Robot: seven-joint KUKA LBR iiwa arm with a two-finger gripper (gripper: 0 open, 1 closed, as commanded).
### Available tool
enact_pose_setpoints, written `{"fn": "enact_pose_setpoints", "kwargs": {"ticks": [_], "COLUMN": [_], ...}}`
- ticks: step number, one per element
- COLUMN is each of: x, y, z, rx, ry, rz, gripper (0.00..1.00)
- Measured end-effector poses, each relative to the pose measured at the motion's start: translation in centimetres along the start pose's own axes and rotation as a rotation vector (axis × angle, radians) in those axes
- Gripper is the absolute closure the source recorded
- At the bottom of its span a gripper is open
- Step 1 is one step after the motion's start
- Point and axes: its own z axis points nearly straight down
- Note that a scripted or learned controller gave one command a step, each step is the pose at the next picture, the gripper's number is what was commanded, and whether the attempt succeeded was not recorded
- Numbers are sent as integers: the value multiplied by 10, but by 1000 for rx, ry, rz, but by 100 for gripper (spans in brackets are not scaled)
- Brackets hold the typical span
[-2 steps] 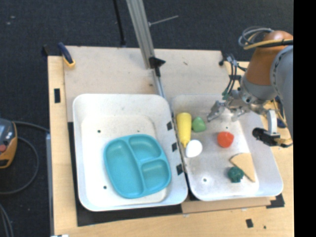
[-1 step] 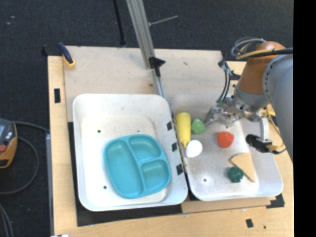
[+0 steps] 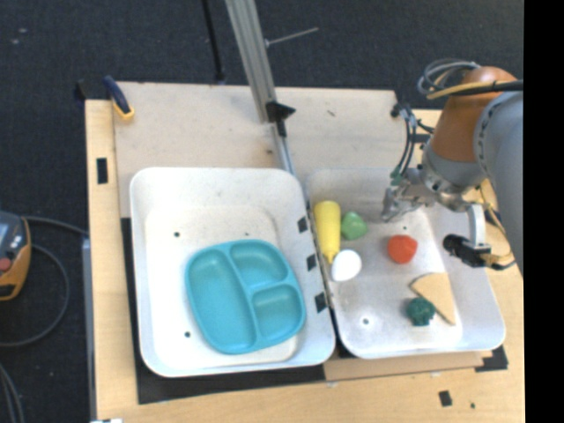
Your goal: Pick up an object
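1. White and shallow, the two plastic bins sit side by side on the bench: the left bin [image 3: 159, 192] and the right bin [image 3: 480, 324].
2. A turquoise divided plastic tray [image 3: 244, 296] lies in the left bin, toward its near edge.
3. The right bin holds a yellow cylinder [image 3: 327, 227] along its left wall, with a small green lump [image 3: 354, 226] just beside it and a white ball [image 3: 345, 265] touching the cylinder's lower end.
4. A red round object [image 3: 402, 249] rests near the bin's middle.
5. A tan wedge [image 3: 436, 294] and a dark green lump [image 3: 420, 311] lie touching each other, nearer the front.
6. The grey arm's gripper [image 3: 398, 203] hangs over the right bin's far part, above and apart from the red object.
7. Its tip is small and blurred; it seems to hold nothing, but I cannot tell how wide it stands.
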Motion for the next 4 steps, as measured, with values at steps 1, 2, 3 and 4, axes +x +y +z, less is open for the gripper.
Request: {"fn": "enact_pose_setpoints", "kwargs": {"ticks": [1, 2, 3, 4], "x": [7, 8, 6, 56], "y": [8, 15, 15, 0], "z": [-54, -118, -107, -100], "rx": [-2, -4, 5, 6], "ry": [3, 2, 2, 4], "rz": [-3, -3, -3, -4], "gripper": [100, 100, 100, 100]}}
